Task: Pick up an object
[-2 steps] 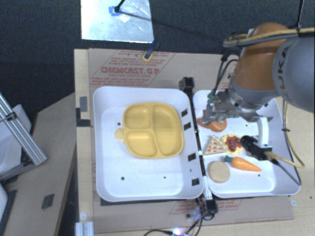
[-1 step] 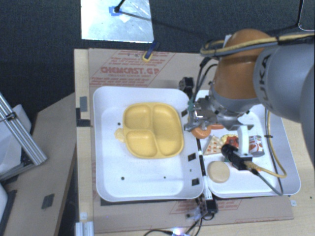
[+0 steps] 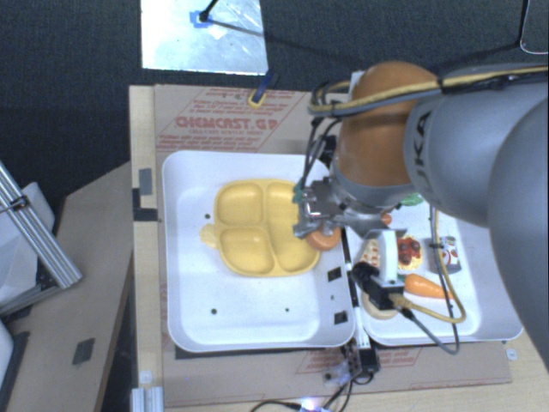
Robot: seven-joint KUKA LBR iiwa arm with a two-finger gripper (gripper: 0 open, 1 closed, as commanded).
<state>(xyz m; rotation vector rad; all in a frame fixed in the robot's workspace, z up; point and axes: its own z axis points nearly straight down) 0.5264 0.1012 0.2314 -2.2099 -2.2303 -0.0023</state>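
Gripper (image 3: pixel 310 223) low over divider between bins; your view hides its grasp state, cannot tell. Small orange object (image 3: pixel 325 239) just beneath, beside yellow tray (image 3: pixel 257 228). Risk: you clip tray rim or divider, object skids away.

one fixed camera above the bench (image 3: pixel 146 230), looking down aslant on both bins (image 3: pixel 184 256).

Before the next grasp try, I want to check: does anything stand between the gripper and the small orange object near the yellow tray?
Nothing visible does. The gripper sits right at the orange object, beside the yellow tray.
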